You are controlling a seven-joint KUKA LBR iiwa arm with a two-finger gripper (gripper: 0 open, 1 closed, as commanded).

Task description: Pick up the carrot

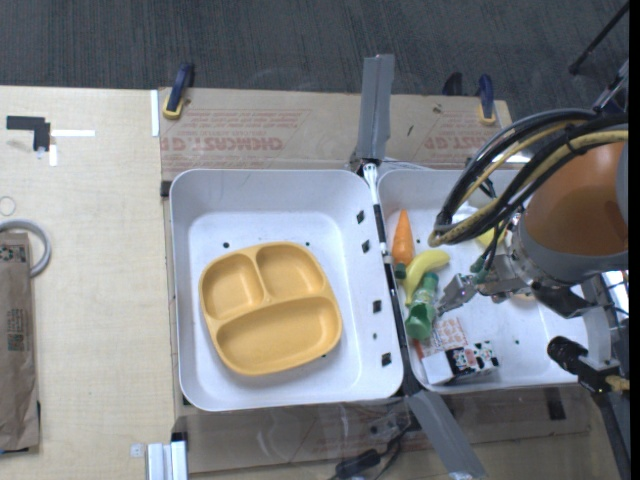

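The left shallow white bin [190, 298] holds a yellow three-compartment plastic plate [270, 306]. In the right shallow white bin [520, 373], the tapered orange carrot [402, 236] lies against the left wall — tip pointing away from the camera. Just below it lie a yellow plastic banana [425, 266] and a green bottle-shaped item [421, 306]. The two-finger gripper [455, 293] hovers beside these, fingers apart — nothing between them. A small printed carton [462, 356] lies near the front wall.
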